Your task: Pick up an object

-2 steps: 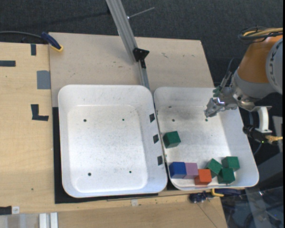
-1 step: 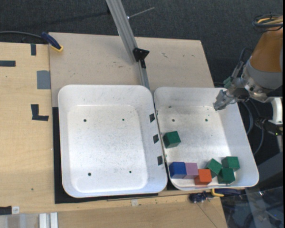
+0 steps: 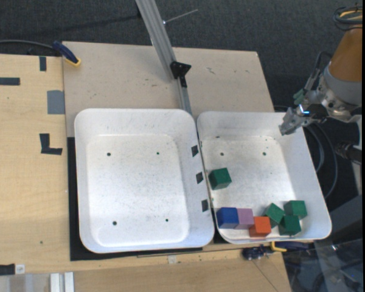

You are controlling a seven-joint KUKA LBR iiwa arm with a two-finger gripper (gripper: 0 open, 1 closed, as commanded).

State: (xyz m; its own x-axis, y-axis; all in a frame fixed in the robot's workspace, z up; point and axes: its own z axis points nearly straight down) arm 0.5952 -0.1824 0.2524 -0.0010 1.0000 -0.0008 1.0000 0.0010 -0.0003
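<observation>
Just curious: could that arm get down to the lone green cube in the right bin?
Probably yes. The green cube sits apart from the other blocks with bare floor around it, and the gripper hovers at the right bin's far corner.

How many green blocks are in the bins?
4, all in the right bin: one green block alone near its left side, and three clustered in the near right corner beside the orange block. None looks hidden.

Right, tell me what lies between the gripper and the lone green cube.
Bare white bin floor only, from the gripper to the green cube, in the camera view.
</observation>
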